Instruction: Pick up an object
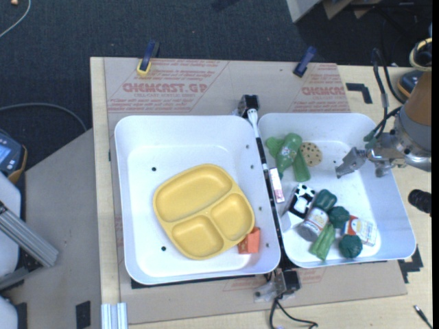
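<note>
Brown board under two white bins, dark carpet.

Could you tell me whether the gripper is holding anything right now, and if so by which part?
Nothing is held. The gripper hovers open over a bare patch of the right bin, apart from the cookie and the green toys.

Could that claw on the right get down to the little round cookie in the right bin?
Probably yes. The gripper hovers in the right bin, close beside the cookie, with bare floor between them; only the green toy crowds its far side.
</note>
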Controlling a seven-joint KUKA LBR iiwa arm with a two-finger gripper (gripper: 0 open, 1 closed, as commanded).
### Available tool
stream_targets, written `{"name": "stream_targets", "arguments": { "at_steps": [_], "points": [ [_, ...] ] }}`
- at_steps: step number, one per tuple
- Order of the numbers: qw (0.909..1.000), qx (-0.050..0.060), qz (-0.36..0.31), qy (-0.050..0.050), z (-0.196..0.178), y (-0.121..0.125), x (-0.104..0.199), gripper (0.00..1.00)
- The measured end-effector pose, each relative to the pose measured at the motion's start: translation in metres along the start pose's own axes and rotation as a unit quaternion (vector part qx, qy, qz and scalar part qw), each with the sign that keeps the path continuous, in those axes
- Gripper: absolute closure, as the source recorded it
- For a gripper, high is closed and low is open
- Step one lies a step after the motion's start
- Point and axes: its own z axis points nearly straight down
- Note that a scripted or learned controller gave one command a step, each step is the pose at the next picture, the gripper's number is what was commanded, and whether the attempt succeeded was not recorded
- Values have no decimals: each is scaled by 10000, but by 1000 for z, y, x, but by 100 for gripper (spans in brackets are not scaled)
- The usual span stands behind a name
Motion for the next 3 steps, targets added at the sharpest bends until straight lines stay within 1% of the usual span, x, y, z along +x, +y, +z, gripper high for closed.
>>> {"name": "stream_targets", "arguments": {
  "at_steps": [1, 2, 3],
  "points": [
    [10000, -66, -15, -15, -7, 3, 0, 0],
    [10000, -43, -14, -5, 36, 1, 0, 0],
    [10000, -39, -16, -3, 85, 8, -5, 0]
  ]
}}
